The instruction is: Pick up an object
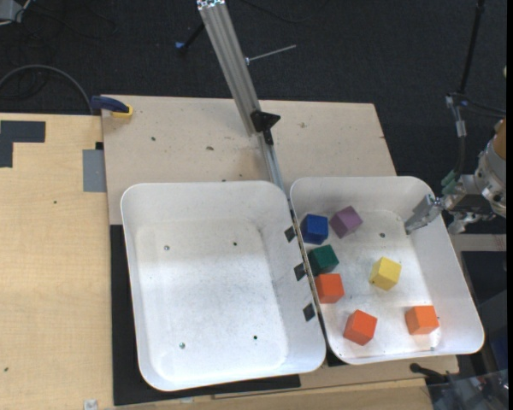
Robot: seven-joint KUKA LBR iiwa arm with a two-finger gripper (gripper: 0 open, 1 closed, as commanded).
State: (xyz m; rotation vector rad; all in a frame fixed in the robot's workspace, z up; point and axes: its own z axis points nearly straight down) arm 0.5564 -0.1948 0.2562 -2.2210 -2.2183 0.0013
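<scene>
Coloured cubes (pixel 386 272) are being kept in the right bin (pixel 462 301); the hand (pixel 427 212), its grip unreadable, is being held at the rim.

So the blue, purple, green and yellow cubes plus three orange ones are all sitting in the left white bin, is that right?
Not quite. The blue cube, purple cube, green cube, yellow cube and three orange cubes are all sitting in the right white bin, not the left white bin. The camera view shows this.
</scene>
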